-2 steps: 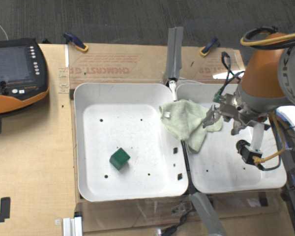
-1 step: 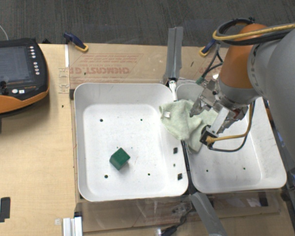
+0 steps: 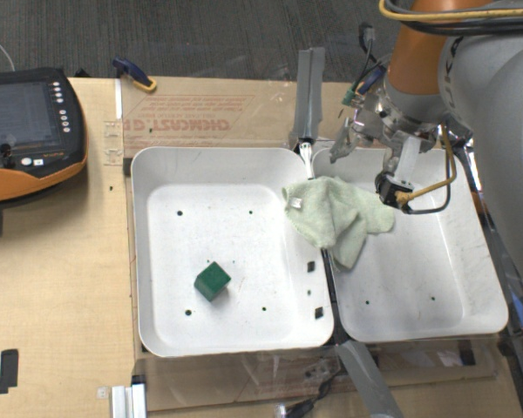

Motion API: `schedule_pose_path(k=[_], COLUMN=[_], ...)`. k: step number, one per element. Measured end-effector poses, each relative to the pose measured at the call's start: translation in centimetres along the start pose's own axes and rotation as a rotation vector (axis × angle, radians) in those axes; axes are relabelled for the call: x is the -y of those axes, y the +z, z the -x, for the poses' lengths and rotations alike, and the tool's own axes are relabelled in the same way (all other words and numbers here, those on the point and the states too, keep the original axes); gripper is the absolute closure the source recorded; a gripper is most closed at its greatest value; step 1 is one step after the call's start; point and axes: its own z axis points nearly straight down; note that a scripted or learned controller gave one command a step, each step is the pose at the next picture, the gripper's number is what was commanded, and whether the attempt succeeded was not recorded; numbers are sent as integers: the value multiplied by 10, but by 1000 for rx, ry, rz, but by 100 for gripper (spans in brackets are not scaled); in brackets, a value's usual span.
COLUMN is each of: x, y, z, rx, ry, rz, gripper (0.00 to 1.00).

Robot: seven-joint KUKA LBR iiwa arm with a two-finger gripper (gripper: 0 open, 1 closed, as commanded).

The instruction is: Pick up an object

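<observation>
A: What is in the left bin (image 3: 157, 233)?

B: A small green cube (image 3: 213, 280), lying in the lower middle of that bin's floor, apart from every wall. A few dark specks dot the white floor around it.

A: And the pale cloth (image 3: 336, 214)?

B: It is a light green rag, crumpled, draped over the ridge where the two bins meet. Its left part rests on the left bin's right rim and its larger part hangs down into the right bin (image 3: 436, 312), near that bin's upper left corner. A small white tag shows at its left edge.

A: Where is the arm?

B: In the upper right of the frame. The orange band (image 3: 427, 33) sits above the wrist, and the end effector (image 3: 392, 159) hangs below it over the upper part of the right bin, just to the right of the cloth and above it. A yellow cable (image 3: 431, 190) loops beside it.

A: How are its jaws set?

B: I cannot tell; the wrist hardware and cables clutter that spot. Nothing shows between them.

A: Anything else on the table (image 3: 52, 320)?

B: A teach pendant (image 3: 26, 133) with a dark screen and orange edge at the upper left, and a sheet of brown cardboard (image 3: 209, 116) behind the bins.
</observation>
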Motion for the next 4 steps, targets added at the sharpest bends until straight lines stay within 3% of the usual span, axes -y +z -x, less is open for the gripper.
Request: schedule_pose_path(k=[1,2,3,4], x=[39,-14,36,76], y=[1,29,30,30], z=[-9,-24,32,-27], rx=[0,-1,-1,0], ry=[-60,-379,-333,-296], rz=[-3,1,-1,-3], gripper=[0,0,0,0])
